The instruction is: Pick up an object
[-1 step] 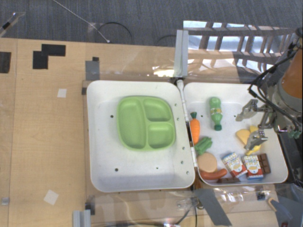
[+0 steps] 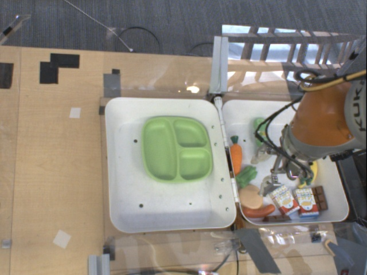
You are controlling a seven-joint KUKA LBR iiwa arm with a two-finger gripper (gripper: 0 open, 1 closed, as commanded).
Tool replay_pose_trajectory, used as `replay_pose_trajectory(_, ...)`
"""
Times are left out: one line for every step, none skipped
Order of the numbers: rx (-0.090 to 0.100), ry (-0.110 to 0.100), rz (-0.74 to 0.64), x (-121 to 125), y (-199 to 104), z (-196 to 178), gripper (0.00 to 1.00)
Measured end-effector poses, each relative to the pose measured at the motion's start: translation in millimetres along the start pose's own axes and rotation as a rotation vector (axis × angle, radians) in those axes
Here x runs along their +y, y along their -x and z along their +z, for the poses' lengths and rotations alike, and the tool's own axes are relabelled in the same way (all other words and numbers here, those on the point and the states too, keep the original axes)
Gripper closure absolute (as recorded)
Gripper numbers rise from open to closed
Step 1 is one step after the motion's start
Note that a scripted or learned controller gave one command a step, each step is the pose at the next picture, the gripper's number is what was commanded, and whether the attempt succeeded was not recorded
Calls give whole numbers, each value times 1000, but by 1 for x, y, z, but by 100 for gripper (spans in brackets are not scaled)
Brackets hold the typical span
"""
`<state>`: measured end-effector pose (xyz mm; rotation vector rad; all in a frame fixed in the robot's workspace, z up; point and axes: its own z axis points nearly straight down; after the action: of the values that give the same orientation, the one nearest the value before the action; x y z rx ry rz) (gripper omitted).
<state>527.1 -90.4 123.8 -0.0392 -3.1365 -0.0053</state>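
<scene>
The right bin holds several toy foods. An orange carrot lies by its left wall, with a green vegetable piece below it. A round tan bun and a red-brown sausage sit at the front left. Two small juice cartons stand at the front, beside a brown chocolate bar. My gripper hangs low over the bin's middle, just above the left carton and right of the green piece. The arm's orange band hides the bin's right half. Nothing visibly sits in the gripper.
A green divided plate lies in the left bin. A yellow banana peeks out beneath the wrist. Another green item sits at the right bin's back. Black cables loop off the wrist. A metal rack stands behind the bins.
</scene>
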Motion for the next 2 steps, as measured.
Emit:
replay_pose_trajectory(-20, -3, 127, -20, 67, 34, 0)
replay_pose_trajectory(-17, -7, -337, -47, 109, 34, 0)
